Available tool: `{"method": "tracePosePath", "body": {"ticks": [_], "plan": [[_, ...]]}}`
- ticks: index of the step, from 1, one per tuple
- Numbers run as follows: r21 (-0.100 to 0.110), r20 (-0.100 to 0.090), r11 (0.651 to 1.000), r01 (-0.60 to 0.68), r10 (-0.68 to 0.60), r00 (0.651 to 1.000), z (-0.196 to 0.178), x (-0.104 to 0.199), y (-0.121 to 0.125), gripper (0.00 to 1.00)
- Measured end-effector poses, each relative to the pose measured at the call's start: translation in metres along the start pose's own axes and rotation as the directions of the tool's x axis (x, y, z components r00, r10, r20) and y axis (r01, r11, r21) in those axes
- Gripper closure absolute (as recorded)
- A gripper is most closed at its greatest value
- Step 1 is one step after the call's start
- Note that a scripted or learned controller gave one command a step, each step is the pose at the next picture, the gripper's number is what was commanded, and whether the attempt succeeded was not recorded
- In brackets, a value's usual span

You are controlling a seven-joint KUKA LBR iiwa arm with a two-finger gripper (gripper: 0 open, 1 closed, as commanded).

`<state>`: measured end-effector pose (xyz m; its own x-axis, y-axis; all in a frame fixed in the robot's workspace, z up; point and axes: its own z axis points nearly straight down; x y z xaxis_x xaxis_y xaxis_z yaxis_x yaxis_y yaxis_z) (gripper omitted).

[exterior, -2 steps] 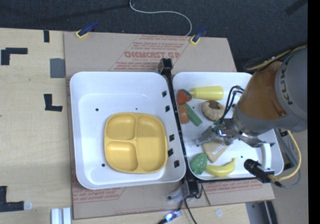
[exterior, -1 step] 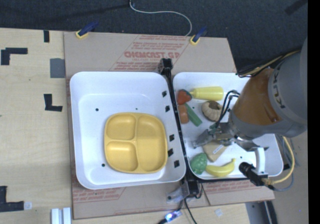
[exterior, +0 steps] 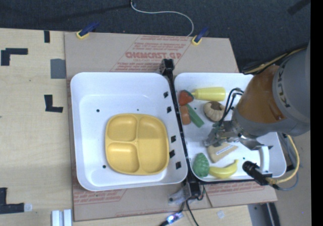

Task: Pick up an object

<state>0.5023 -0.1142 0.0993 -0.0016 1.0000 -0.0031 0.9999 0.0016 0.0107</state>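
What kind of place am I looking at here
Probably a robotics lab test bench: a grey and orange robot arm reaches over two white bins, with toy food such as a banana and a yellow divided plate, on cardboard.

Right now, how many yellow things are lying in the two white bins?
3: a divided plate in the left bin, a corn cob at the right bin's far side, a banana at its near edge. The arm may hide more.

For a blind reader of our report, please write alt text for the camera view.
The arm's gripper is down in the right bin among toy foods, including a banana and a corn cob. The left bin holds a yellow divided plate.
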Motion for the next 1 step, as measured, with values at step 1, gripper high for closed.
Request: {"method": "tracePosePath", "body": {"ticks": [1], "plan": [[0.008, -0.003, 1.000, 0.000, 0.000, 1.000, -0.0619, 0.0029, -0.0021, 1.00]]}}
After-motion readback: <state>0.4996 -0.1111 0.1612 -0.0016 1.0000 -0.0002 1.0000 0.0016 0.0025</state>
